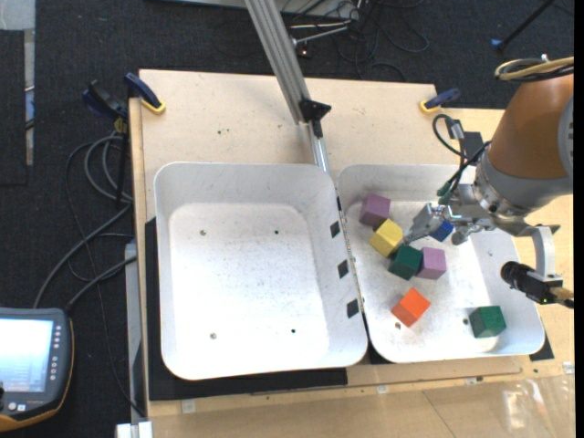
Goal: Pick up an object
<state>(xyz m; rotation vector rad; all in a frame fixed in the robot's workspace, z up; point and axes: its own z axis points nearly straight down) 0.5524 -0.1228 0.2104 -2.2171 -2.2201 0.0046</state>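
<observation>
We see a blue block (444,230) in the right bin (520,331), right at the tip of the gripper (436,224); it sits between the metal fingers, though we cannot tell whether they are clamped on it or merely around it. Just to its left lies a yellow block (387,237), with a purple block (374,211) above that one. Below the gripper, a dark green block (405,262) touches a pink-purple block (433,263). Further toward the front of the bin we find an orange block (411,307), and well to the right a green block (487,321) near the rim. The grey arm (534,144) with its orange band reaches in over the right bin. The left bin (246,272) stands beside it on the pale surface (228,117).
</observation>
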